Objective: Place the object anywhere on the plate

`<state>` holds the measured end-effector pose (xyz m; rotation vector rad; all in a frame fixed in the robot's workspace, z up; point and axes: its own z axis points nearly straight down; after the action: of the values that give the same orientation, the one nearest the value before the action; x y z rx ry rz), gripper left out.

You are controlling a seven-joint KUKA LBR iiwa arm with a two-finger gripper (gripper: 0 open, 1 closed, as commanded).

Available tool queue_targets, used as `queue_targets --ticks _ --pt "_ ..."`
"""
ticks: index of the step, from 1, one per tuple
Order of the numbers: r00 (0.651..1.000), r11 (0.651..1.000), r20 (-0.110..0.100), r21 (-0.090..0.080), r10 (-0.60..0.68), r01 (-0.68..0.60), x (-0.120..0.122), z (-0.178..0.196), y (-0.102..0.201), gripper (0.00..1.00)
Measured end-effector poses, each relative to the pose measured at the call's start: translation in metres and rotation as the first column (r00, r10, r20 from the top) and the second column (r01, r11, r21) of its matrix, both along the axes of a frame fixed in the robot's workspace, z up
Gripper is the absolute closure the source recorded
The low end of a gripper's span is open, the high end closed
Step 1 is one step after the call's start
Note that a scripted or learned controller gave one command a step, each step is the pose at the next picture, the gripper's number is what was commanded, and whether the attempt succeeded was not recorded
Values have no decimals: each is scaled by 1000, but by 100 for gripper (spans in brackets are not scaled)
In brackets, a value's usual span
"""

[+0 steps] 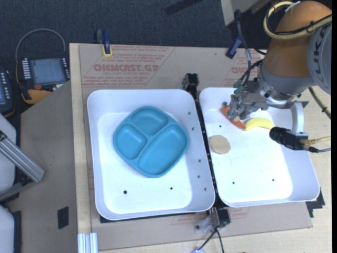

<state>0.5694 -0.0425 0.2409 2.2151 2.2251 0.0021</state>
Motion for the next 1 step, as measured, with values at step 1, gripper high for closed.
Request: queue_targets --ticks 1 --pt "1000 1000 0 1 1 -1 10 0 43 100"
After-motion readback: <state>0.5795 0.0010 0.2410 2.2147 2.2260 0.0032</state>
